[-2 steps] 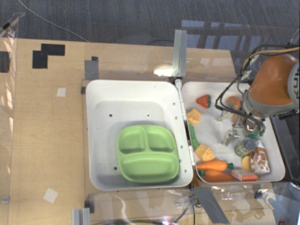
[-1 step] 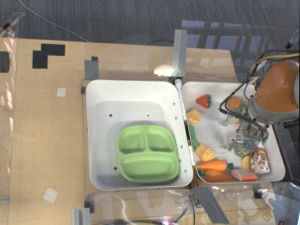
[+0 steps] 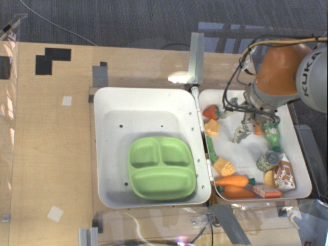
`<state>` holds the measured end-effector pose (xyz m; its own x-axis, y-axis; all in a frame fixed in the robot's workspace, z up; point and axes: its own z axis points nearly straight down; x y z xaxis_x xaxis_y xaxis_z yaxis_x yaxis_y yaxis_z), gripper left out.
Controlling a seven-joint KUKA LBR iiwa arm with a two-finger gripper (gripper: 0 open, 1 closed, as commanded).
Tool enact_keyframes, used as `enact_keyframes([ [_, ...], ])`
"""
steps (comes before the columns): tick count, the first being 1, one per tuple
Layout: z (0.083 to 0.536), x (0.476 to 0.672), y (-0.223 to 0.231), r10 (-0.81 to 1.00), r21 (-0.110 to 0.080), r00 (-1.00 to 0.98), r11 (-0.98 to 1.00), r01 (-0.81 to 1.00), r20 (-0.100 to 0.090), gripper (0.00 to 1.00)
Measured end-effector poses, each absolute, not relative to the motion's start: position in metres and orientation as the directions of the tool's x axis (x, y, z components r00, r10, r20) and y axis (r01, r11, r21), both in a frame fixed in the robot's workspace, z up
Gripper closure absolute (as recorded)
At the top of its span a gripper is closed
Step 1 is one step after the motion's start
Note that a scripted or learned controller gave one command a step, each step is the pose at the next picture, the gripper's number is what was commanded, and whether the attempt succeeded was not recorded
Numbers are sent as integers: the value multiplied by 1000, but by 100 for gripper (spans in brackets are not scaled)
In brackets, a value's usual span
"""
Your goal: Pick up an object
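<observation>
The gripper (image 3: 245, 131) is hovering with fingers spread and holding nothing over the right bin (image 3: 302, 181), between the cheese (image 3: 211, 128) and the green bottle (image 3: 271, 136).

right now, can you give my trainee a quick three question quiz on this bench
1. True or false: the green divided plate lies in the left bin.
2. Which lies nearest the right bin's front edge? A. orange carrots B. green bottle C. red piece
3. Fill in: the pincer hangs over the ____ bin.

Key: 1 true; 2 A; 3 right
</observation>
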<state>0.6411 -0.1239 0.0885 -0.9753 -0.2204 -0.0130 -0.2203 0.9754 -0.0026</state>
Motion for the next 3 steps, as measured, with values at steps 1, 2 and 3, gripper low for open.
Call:
enact_keyframes([
  [1,90,673,-109,-464,-8,-886,886,-464,-14,0],
  [2,106,677,-108,-462,-13,-886,887,-462,-27,100],
  [3,221,674,-122,-367,-11,-930,930,-367,-22,100],
])
